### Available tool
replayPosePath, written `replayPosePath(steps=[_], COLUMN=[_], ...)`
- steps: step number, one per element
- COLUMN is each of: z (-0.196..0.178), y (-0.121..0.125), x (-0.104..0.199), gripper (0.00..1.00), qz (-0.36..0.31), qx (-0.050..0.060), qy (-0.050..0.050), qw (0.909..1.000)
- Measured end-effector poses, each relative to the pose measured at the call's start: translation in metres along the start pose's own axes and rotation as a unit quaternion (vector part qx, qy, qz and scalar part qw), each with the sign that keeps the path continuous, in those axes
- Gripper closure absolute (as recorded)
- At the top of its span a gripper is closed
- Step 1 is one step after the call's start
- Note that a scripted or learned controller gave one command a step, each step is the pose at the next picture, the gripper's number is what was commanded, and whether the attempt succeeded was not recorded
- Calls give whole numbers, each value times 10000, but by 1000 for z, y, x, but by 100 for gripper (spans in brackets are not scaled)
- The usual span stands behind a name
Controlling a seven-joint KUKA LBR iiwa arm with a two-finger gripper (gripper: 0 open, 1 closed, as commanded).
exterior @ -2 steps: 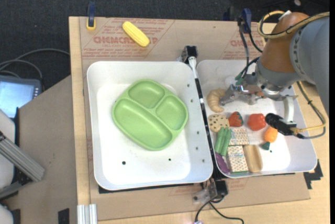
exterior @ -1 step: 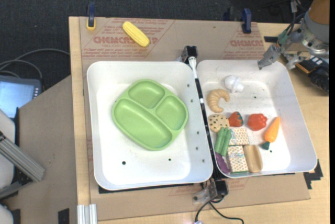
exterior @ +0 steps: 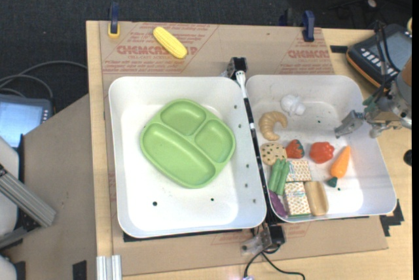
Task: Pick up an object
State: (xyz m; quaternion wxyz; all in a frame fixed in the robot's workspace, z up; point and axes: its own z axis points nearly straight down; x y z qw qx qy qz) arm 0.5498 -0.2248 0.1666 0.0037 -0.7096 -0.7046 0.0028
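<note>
The right bin (exterior: 314, 90) holds several toy foods. There is a tan croissant (exterior: 273, 123), a white crumpled piece (exterior: 292, 104), a speckled cookie (exterior: 271, 154), a red strawberry (exterior: 295, 149), a red tomato (exterior: 321, 152) and an orange carrot (exterior: 340, 163). Near the front lie green beans (exterior: 279, 175), sandwich squares (exterior: 297, 197) and a tan bun (exterior: 316, 197). My gripper (exterior: 350, 123) reaches in from the right edge. It hangs over the bin's right side, just above and behind the carrot and tomato, with nothing seen in it.
The left bin (exterior: 131, 207) carries a green divided plate (exterior: 187, 142). A yellow corn cob (exterior: 169, 42) lies on the cardboard behind the left bin. Blue clamps (exterior: 307, 25) stand at the bench's back edge. A dark device (exterior: 380, 56) sits at the far right.
</note>
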Motion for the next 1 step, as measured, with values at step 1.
replayPosePath(steps=[1], z=[78], y=[38], x=[61], gripper=[0], qz=[-65], qx=[-19], qy=[15], qw=[10000])
